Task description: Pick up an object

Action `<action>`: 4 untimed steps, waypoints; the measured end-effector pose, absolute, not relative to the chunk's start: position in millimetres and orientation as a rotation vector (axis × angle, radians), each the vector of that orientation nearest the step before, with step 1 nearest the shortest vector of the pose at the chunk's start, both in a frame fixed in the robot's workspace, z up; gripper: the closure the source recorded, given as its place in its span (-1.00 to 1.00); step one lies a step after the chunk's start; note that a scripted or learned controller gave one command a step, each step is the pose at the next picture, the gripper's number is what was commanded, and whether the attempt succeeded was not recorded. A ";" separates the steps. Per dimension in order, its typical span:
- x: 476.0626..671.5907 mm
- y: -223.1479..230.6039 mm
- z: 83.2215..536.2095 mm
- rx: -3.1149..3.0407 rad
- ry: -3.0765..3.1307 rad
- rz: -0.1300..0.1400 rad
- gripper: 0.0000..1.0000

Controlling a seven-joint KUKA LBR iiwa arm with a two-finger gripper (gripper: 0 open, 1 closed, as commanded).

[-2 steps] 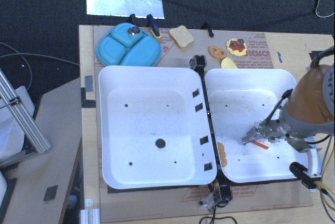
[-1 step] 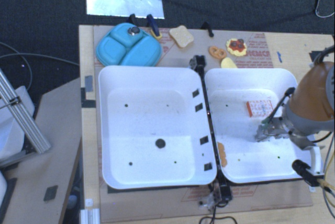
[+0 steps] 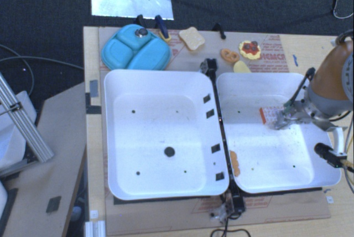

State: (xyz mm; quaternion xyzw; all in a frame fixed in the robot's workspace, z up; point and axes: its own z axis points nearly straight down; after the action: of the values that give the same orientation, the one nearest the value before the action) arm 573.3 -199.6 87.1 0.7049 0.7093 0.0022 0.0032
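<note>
We see the gripper (image 3: 278,121) low in the right bin (image 3: 276,175), over an orange-and-white packet (image 3: 267,114) near its back wall. An orange snack (image 3: 234,163) lies against that bin's left wall.

Even overhead light, soft shadows, bright white bins (image 3: 160,86), slightly grainy

We note the counter (image 3: 182,214) bearing two white bins (image 3: 160,136); behind them lie a blue dish (image 3: 135,49) and toast (image 3: 192,38).
</note>
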 end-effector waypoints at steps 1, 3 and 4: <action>646.9 -207.6 81.1 2.242 2.258 -0.043 1.00; 671.7 -11.5 189.6 2.200 2.235 0.017 1.00; 652.8 -10.9 184.4 2.215 2.227 0.001 1.00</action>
State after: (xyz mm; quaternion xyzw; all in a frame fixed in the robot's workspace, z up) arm 652.8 -10.9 184.4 0.7052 0.7090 0.0003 0.0004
